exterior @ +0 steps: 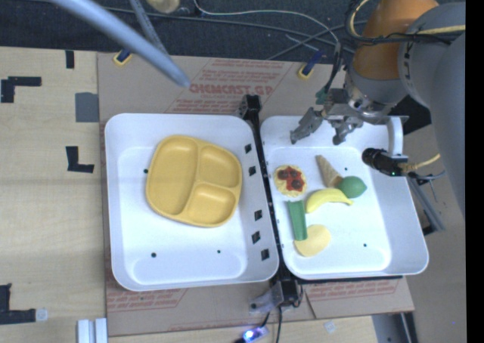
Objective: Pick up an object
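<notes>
A: Where is the claw [324, 128]?
B: Over the far edge of the right bin [393, 251]; its fingers spread apart, nothing between them.
A: And the objects?
B: In that bin; a small pizza [290, 180], a cone [327, 170], a green ball [352, 186] touching a banana [327, 199], a green stick [297, 219], a yellow piece [313, 241]; the yellow divided plate [193, 180] lies in the left bin [125, 258].

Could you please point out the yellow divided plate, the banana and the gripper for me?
yellow divided plate [193, 180]: camera view, on the ridge where its compartments meet.
banana [327, 199]: camera view, on the middle of its curved body.
gripper [323, 130]: camera view, midway between its two open fingertips.
</notes>
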`<move>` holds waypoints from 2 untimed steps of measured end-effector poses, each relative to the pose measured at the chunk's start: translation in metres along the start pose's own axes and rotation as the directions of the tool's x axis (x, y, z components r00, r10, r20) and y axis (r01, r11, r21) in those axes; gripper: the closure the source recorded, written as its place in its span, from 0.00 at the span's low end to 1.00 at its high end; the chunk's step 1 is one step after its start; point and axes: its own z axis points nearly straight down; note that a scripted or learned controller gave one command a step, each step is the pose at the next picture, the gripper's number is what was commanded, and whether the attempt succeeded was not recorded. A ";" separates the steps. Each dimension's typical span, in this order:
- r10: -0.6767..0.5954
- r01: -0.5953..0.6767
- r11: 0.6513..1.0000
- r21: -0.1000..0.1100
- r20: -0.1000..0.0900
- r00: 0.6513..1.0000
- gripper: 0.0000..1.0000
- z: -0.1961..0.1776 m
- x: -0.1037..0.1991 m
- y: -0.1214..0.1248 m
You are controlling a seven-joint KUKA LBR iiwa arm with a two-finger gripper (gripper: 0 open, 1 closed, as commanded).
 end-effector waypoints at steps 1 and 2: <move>-0.003 0.003 1.000 -0.014 0.001 1.000 0.00 -0.008 0.000 0.003; -0.002 0.002 1.000 -0.009 0.003 1.000 0.00 0.037 -0.001 0.007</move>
